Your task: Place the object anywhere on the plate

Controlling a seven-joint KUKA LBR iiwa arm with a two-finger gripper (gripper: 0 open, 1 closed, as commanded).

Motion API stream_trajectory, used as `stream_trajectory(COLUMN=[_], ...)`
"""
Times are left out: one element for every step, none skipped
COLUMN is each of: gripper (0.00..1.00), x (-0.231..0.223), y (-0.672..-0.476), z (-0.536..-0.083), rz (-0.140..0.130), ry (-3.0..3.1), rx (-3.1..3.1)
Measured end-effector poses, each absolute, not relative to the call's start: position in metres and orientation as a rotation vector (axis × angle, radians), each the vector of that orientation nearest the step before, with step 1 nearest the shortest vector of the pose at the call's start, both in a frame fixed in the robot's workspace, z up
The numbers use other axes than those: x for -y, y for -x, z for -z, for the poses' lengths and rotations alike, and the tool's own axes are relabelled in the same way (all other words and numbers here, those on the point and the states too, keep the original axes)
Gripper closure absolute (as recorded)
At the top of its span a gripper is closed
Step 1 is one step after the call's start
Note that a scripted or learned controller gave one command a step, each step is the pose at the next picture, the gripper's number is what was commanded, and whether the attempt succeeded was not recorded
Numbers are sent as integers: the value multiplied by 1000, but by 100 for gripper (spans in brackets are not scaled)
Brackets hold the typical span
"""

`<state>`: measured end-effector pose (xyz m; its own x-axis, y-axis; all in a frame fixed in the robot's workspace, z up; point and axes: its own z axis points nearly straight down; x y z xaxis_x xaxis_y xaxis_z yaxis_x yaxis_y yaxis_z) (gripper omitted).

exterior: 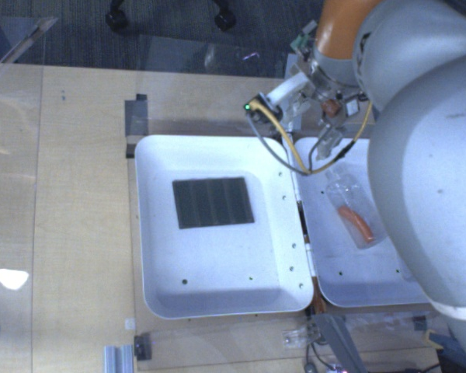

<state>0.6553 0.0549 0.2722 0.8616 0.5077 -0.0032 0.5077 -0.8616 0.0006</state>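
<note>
Leftward, the left white bin [217,224] carries a dark grey ribbed rectangular plate [213,202] lying flat, nearer its far-left corner than its near edge. Across the seam, the right white bin [349,278] holds a small orange object [356,221] near its middle, under what looks like the clear fingers of the gripper [356,212]; whether these are spread or pinching it I cannot tell. The grey arm [427,130] covers that bin's right edge.
</note>
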Motion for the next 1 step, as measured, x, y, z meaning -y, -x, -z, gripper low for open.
stream_trajectory(gripper=[0], x=[-85], y=[-647], z=[-359], rz=[-6], ry=[-3015], rx=[-878])
